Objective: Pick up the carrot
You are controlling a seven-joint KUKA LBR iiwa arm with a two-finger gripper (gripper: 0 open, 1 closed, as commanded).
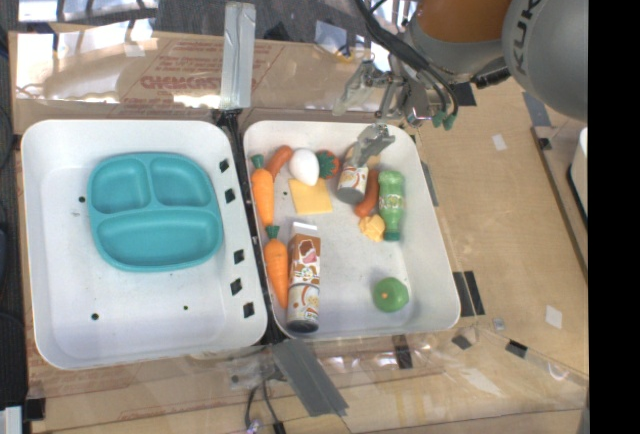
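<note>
Your tool (372,144) is hanging over the far part of the right bin (437,252), its metal fingers pointing down toward a small can (351,182), and I cannot tell from this slant how it is set or whether it is touching anything; nothing is showing between the fingers. You are sitting over the wrong cluster. Just beside the tool a green bottle (391,204) is lying along the right wall, with a yellow scrap (373,228) at its near end and a reddish piece tucked between can and bottle. If you are descending from here, you are likely closing on the can or nudging the bottle instead.

The carrot (262,197) is lying along the bin's left wall, its green top toward the far left corner. A second carrot (276,269) is lying just nearer along the same wall, touching or almost touching a carton (304,283) standing in the near left corner. An egg (304,166) and a cheese slice (311,197) are sitting just right of the first carrot, and an orange piece (280,160) is resting near its top.

The wall is crowding one side of both carrots, so a finger may be landing on the rim or sliding off the taper. A green ball (391,295) is resting near the near right corner, well apart. The left bin (60,322) is holding a teal tray (153,210).
</note>
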